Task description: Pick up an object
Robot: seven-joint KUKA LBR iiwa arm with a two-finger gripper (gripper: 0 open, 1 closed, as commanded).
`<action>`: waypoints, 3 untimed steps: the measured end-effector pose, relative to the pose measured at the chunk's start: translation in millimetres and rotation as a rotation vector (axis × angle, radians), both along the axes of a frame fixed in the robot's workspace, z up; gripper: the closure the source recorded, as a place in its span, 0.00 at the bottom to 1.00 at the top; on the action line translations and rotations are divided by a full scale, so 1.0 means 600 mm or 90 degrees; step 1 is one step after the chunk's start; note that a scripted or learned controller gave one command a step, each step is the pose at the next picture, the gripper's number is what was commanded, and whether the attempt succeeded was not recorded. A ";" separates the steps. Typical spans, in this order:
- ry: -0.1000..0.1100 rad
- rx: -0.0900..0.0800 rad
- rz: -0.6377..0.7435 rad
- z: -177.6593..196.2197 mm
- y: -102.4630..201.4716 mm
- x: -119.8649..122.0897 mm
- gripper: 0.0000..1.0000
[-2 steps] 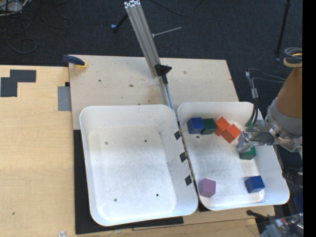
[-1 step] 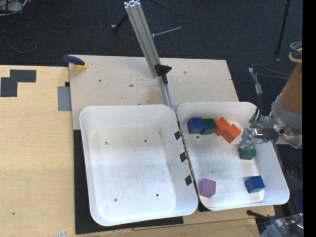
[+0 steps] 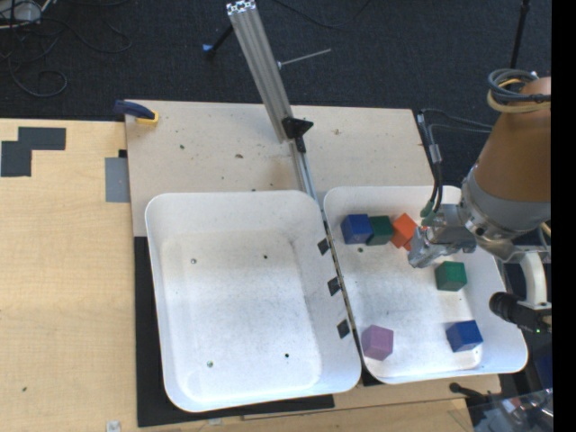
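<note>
In the right bin (image 3: 405, 367) lie several blocks. A blue block (image 3: 356, 228), a dark green block (image 3: 380, 230) and an orange block (image 3: 404, 230) sit in a row near the bin's far edge. A green cube (image 3: 451, 275) rests mid-right, a second blue cube (image 3: 464, 335) near the front right, and a purple block (image 3: 377, 341) at the front left. My gripper (image 3: 428, 250) hangs low between the orange block and the green cube, right beside the orange one. Nothing shows between its fingers.
The left bin (image 3: 234, 295) lies beside the right one, with black clips (image 3: 331, 286) along the shared rim. A slanted aluminium bar (image 3: 265, 70) rises behind the bins. The arm's body (image 3: 513, 169) overhangs the right bin's far right side.
</note>
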State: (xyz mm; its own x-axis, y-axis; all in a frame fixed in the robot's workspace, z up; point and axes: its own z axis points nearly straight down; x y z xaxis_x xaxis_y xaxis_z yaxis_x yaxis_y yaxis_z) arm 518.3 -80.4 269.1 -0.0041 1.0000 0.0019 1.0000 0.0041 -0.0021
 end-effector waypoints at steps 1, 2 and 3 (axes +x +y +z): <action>0.000 0.000 0.001 -0.001 0.095 0.020 1.00; 0.000 0.000 0.001 -0.001 0.184 0.035 1.00; 0.003 0.000 0.001 -0.023 0.285 0.034 1.00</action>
